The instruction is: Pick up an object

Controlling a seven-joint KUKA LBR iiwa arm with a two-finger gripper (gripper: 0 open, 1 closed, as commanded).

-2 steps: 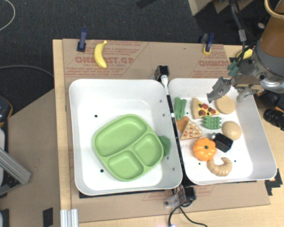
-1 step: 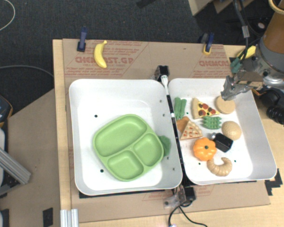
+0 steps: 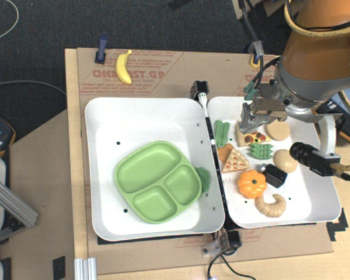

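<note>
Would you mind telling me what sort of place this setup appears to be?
Probably a robotics lab test bench: two white bins on a cardboard sheet, toy food like a pumpkin, and cables on dark carpet.

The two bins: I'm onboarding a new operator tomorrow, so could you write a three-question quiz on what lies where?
1. True or false: the green divided plate lies in the left bin.
2. Which item lies outside both bins, on the cardboard? A) croissant B) banana C) pumpkin
3. Fill in: the gripper hangs over the ____ bin, near its far edge.

Key: 1 true; 2 B; 3 right.
</note>
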